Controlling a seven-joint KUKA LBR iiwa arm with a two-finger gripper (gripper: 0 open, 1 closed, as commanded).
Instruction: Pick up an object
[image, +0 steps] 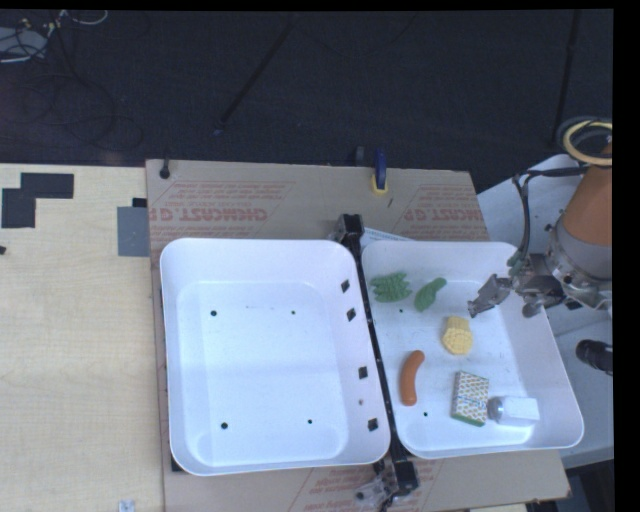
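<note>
The right bin (545, 365) holds several small items: a green leafy piece (391, 287), a green pod (431, 292), a yellow corn cob (457, 336), an orange sausage (410, 377), a patterned green sponge (469, 398) and a white bottle (512, 409). My gripper (508, 300) hovers over the bin's upper right part, above and to the right of the corn. Its fingers stand open with nothing between them.
The left bin (180, 330) lies beside the right one, with a black clip strip (362, 330) between them. Both rest on a cardboard sheet (250, 205) on the wooden bench. The arm's orange band (590, 205) rises at the right edge.
</note>
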